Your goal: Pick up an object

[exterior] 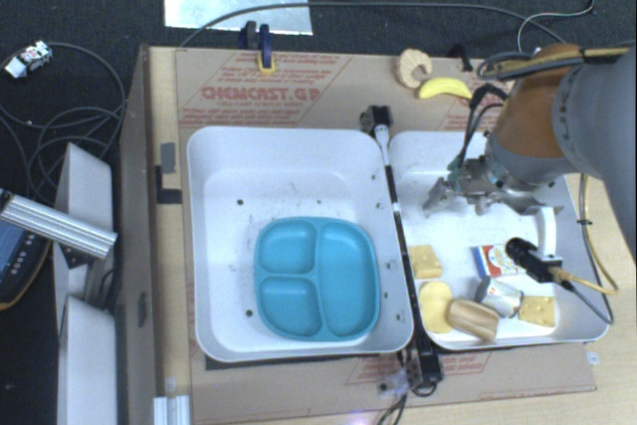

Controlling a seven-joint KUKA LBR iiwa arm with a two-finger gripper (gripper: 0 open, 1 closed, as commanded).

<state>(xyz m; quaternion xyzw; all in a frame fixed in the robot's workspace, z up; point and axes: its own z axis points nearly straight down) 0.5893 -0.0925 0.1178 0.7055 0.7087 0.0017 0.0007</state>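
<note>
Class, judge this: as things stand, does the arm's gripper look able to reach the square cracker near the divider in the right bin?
Probably yes: the gripper hangs above the cracker, with nothing lying on it.

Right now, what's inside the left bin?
The left bin holds a blue divided plate, lying flat toward its near right corner. Its three compartments look bare. Whatever lies under the plate is covered; the rest of the bin floor shows a few small dark specks.
</note>
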